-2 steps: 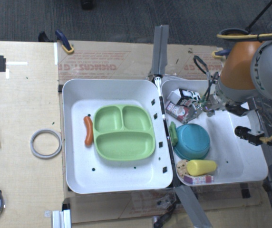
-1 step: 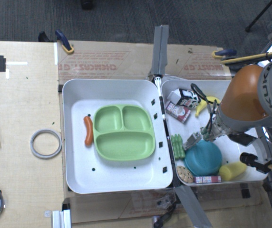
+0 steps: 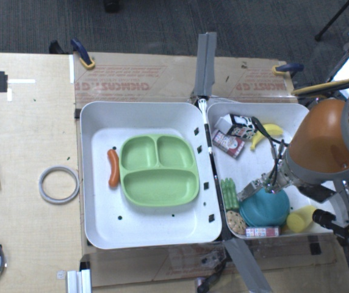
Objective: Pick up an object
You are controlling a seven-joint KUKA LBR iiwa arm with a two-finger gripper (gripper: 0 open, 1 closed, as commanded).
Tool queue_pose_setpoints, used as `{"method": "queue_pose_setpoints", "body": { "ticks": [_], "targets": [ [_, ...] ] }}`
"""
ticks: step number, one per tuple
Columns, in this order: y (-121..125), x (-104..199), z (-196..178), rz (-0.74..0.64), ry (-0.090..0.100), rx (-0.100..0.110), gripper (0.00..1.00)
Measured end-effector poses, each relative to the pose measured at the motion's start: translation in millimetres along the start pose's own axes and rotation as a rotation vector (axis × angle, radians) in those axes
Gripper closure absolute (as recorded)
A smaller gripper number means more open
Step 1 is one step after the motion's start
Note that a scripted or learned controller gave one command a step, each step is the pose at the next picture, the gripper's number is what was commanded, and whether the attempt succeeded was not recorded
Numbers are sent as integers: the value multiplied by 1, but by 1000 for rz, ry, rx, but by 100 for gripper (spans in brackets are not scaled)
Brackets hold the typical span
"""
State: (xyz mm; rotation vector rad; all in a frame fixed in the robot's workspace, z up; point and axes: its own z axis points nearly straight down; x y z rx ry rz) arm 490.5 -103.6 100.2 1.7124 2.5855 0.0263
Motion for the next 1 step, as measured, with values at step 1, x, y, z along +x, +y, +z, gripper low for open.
{"method": "queue_pose_setpoints", "body": {
  "ticks": [1],
  "targets": [
    [48,-18,11,277,19,41,0]
  ]
}}
